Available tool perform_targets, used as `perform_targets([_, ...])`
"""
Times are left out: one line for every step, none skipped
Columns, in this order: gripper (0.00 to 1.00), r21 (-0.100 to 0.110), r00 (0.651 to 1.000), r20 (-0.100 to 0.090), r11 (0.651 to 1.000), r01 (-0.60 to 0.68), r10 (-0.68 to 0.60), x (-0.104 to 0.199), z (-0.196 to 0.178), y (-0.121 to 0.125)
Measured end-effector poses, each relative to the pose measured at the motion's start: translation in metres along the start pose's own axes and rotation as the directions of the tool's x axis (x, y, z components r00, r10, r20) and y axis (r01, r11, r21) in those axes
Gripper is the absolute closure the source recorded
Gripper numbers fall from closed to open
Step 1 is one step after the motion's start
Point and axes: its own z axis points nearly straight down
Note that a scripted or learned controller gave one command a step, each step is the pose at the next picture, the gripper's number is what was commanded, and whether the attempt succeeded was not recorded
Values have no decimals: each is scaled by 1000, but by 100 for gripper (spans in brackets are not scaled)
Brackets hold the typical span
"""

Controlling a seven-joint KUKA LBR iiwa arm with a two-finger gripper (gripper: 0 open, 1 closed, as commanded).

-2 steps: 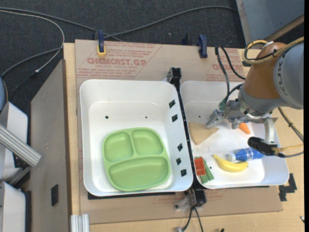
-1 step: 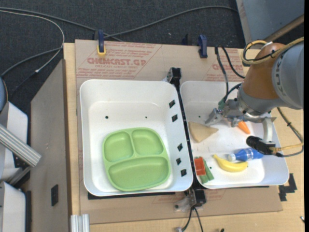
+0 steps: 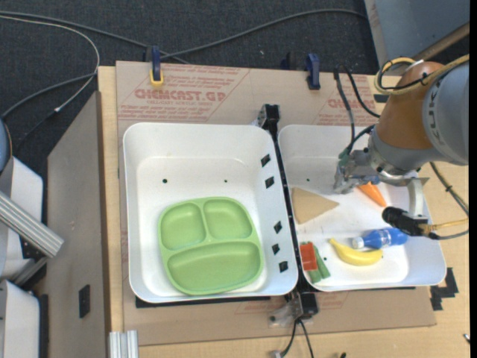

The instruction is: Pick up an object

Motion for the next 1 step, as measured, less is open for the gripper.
perform_targets([100,8,1000,0,1000,3,-3,4,-45,7])
